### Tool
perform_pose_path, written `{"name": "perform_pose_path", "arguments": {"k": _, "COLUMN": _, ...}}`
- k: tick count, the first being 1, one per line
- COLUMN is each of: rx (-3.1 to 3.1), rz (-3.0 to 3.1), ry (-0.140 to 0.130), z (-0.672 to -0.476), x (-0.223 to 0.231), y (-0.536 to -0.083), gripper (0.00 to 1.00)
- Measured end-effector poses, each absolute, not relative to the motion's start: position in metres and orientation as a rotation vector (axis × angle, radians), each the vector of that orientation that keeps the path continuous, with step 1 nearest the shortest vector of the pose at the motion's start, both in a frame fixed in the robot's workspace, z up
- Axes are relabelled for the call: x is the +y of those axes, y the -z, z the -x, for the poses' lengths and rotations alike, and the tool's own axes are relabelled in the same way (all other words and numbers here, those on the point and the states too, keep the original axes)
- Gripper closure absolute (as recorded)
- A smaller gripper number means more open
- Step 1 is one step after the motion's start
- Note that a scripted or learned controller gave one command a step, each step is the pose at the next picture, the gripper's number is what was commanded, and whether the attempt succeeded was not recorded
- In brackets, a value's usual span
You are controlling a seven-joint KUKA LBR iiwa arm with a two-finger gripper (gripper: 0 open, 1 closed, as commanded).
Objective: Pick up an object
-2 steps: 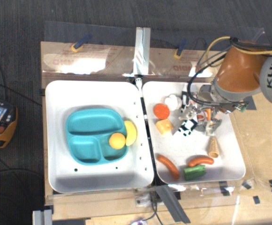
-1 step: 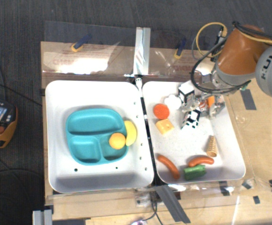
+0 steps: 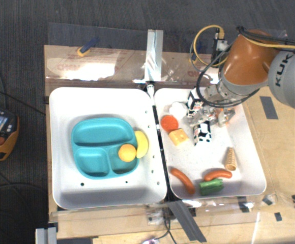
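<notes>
Two white bins side by side on the bench. The left bin [image 3: 61,136] has a teal divided tray [image 3: 94,141] in the middle, with an orange ball [image 3: 127,153] sitting in the tray's right compartment and a yellow banana-ish piece [image 3: 142,142] leaning at the tray's right edge.

The right bin [image 3: 252,151] is where the action is. The gripper [image 3: 207,115] is down near the bin's far edge, right over a black-and-white cow toy [image 3: 203,132] (can't make out whether the fingers are spread or pinched, too much clutter there, and I can't say the cow is between them). Just left of the cow there's a yellow cheese block [image 3: 178,136], touching an orange round thing [image 3: 169,122], and a small white object [image 3: 177,108] sits toward the far left corner. Along the near edge: a hot dog [image 3: 182,180], a second sausage [image 3: 218,175], a green piece [image 3: 210,186] just under that. A waffle cone [image 3: 231,159] lies closer to the right edge.
</notes>
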State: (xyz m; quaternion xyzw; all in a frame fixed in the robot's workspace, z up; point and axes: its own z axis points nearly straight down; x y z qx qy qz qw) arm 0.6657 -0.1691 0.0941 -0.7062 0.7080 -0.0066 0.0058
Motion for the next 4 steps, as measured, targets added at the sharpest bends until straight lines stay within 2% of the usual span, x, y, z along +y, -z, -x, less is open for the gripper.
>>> {"name": "perform_pose_path", "arguments": {"k": 1, "rx": 2.222, "rz": 2.205, "ry": 0.006, "z": -0.665, "x": -0.168, "y": -0.105, "gripper": 1.0}}
{"name": "perform_pose_path", "arguments": {"k": 2, "rx": 2.405, "rz": 2.011, "ry": -0.002, "z": -0.67, "x": -0.116, "y": -0.183, "gripper": 1.0}}
{"name": "perform_pose_path", "arguments": {"k": 3, "rx": 2.093, "rz": 2.334, "ry": -0.002, "z": -0.668, "x": -0.175, "y": -0.098, "gripper": 1.0}}
{"name": "perform_pose_path", "arguments": {"k": 4, "rx": 2.091, "rz": 2.336, "ry": -0.006, "z": -0.668, "x": -0.173, "y": -0.097, "gripper": 0.0}}
